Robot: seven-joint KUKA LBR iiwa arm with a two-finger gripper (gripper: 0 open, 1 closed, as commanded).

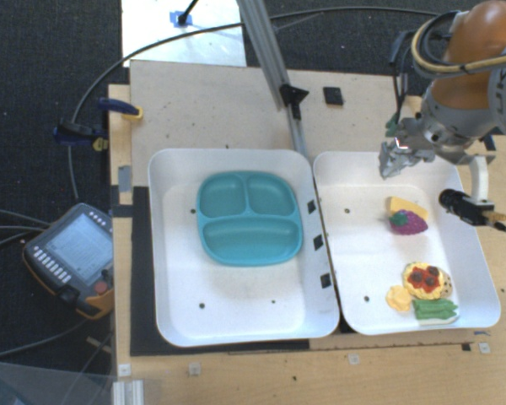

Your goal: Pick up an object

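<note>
A purple grape bunch (409,222) with a yellow wedge (404,206) is lying in the right bin (354,251). Two bins, one teal tray (249,218) and four toy foods are showing. The claw (395,165) is hovering at the grapes' eleven o'clock, near but apart; its grip I cannot tell.

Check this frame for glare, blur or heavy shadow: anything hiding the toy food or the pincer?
Camera view: even, soft lighting; no harsh glare on the right bin; toy food reads clearly; the pincer is small and slightly soft; the teal plate casts barely any shadow.
</note>
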